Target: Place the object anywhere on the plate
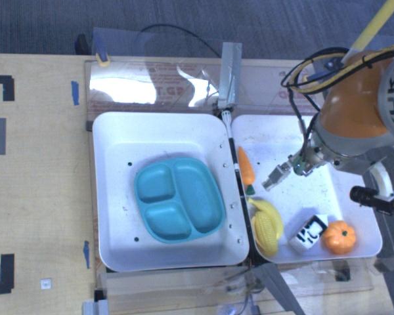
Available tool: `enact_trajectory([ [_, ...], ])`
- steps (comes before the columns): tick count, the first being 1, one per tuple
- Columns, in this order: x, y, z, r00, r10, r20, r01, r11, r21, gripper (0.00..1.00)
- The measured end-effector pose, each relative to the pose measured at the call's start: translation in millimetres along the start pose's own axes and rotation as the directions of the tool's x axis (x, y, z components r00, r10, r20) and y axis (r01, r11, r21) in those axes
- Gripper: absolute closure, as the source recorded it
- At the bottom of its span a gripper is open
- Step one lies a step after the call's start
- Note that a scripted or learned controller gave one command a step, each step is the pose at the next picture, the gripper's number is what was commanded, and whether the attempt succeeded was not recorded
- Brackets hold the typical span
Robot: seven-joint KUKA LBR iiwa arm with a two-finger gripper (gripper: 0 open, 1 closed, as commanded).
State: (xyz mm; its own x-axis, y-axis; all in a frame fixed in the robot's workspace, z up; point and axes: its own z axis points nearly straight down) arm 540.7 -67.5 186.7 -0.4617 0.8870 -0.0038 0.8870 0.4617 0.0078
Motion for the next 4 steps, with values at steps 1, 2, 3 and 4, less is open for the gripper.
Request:
enact_trajectory([
  [1,40.8,86.5,2.7,0.999,-0.041,-0.005,0.041,0.999,0.004,0.00],
  [2,36.8,86.2,-8.9,0.999,-0.037,0.002,0.037,0.999,-0.001,1.00],
  [3,36.1,87.5,-19.6,0.999,-0.038,0.006,0.038,0.999,-0.006,1.00],
  [4,74.4,145.5,3.9,0.995,-0.103,-0.005,0.103,0.995,0.005,1.00],
])
